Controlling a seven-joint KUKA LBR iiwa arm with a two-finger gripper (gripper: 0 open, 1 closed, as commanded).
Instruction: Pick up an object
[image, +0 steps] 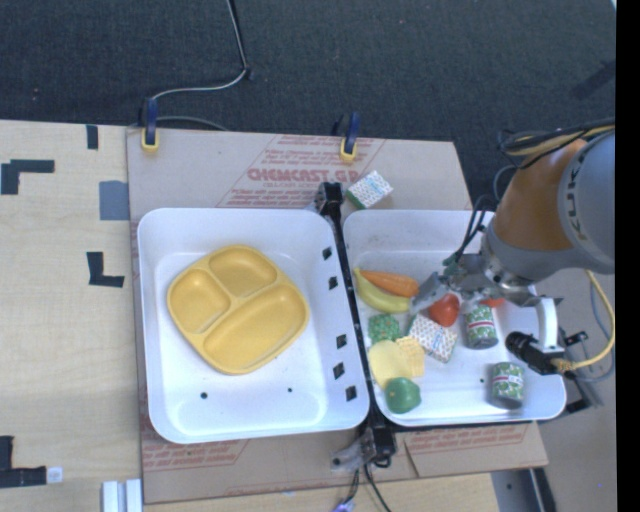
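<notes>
- Starting at your left, the left-hand shallow white bin holds one thing: a yellow plastic divided plate with three compartments, lying flat near the bin's middle, well apart from the arm.
- Above the divider between the bins, a small white-and-green packet lies on the brown cardboard sheet outside the bins, by the two yellow clamps.
- In the right-hand shallow white bin, along its left wall, you see an orange toy carrot lying across a yellow toy banana; just below them a dark green leafy toy, then a pale yellow toy chunk with a round green toy touching its lower edge.
- A white carton with red dots sits tilted just right of the yellow chunk.
- The gripper hangs low over the bin's middle, directly above a red toy tomato — you cannot tell how wide the pincer stands, nor whether it has hold of anything.
- The carton crowds the tomato from below, and a green-labelled small can stands just beside it on the right.
- A second green-labelled can stands near the bin's lower right corner, apart from the rest.
</notes>
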